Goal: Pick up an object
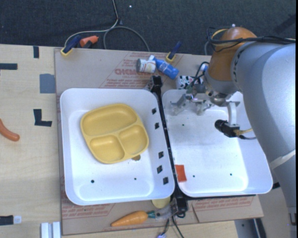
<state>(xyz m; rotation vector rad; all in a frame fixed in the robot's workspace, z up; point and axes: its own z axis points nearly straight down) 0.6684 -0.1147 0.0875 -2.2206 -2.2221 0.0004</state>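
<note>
One pickable item you have — yellow divided plate (114,132) in left bin (69,148): light, stiff, slick; pinch its rim. Gripper (188,103) jaws — can't tell.

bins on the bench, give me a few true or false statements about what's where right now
1. The yellow plate lies in the left bin. True.
2. The carrot lies inside the right bin. False: it lies on the bench in front of the left bin.
3. The gripper is over the far part of the right bin. True.
4. The hot dog rests on the yellow plate. False: it lies on the bench, well left of both bins.
5. The blue and white bottle lies behind the bins, outside them. True.
</note>
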